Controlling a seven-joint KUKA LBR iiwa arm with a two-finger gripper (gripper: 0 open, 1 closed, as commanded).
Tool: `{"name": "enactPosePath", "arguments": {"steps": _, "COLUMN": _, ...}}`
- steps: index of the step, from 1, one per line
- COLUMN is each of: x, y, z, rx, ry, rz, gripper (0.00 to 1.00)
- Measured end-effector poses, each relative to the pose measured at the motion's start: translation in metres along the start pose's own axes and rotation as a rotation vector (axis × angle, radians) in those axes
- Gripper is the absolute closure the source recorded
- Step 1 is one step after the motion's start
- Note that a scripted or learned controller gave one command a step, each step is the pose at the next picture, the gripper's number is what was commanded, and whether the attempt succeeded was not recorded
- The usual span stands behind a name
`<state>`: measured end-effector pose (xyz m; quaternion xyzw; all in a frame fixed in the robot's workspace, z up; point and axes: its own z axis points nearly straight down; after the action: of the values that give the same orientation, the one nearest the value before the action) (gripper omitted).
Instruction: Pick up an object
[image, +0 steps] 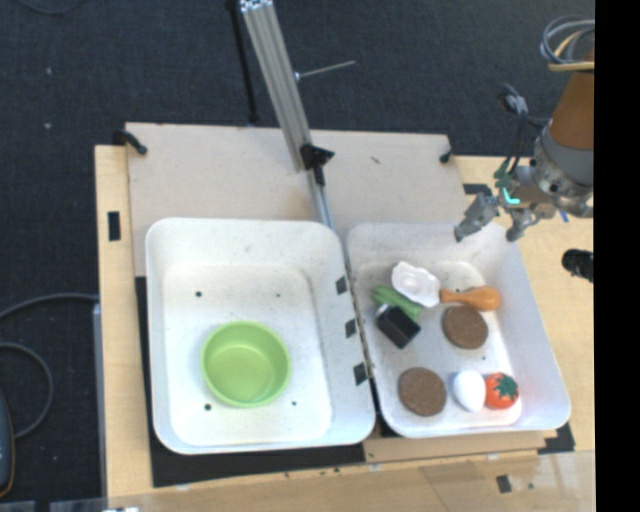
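Dark carpet surrounds a pale wooden surface (115, 330) that carries two shallow white bins side by side, with a sheet of bare board behind them.

No one object is set as the target, so anything in the right bin (535, 330) would serve. It holds a loose cluster: a crumpled white piece (415, 283) toward the far side, touching a green stalk-like item (385, 296) and a small black block (398, 326); an orange-handled thing (472, 296) just beside a brown disc (465, 327); and, along the near edge, a second brown disc (422, 391), a white egg shape (468, 390) and a red strawberry-like toy (501, 390) in a row, the last two touching. The scatter looks deliberate, giving varied shapes to try.

The hand (492, 218) hangs over the far right corner of that bin, its two fingers spread apart with nothing between them, above the bin and clear of every item. I judge it is poised before a descent; the orange-handled thing and the white piece lie nearest.

Left of these, the other bin (170, 300) holds a green bowl (246, 363) near its front, upright. An aluminium post (285, 90) rises from the far edge between the bins.

No writing or brand can be read anywhere.
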<state>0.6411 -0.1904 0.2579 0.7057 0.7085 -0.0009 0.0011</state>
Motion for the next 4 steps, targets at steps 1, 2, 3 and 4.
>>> {"name": "enactPosePath", "arguments": {"steps": 1, "x": -0.005, "y": -0.006, "z": 0.061, "rx": 0.005, "ry": 0.001, "rz": 0.005, "gripper": 0.00}}
{"name": "enactPosePath", "arguments": {"steps": 2, "x": -0.006, "y": -0.002, "z": 0.123, "rx": 0.005, "ry": 0.001, "rz": 0.005, "gripper": 0.00}}
{"name": "enactPosePath", "arguments": {"steps": 3, "x": -0.008, "y": -0.001, "z": 0.157, "rx": -0.001, "ry": 0.000, "rz": 0.007, "gripper": 0.00}}
{"name": "enactPosePath", "arguments": {"steps": 4, "x": -0.009, "y": 0.000, "z": 0.144, "rx": -0.007, "ry": -0.002, "rz": 0.006, "gripper": 1.00}}
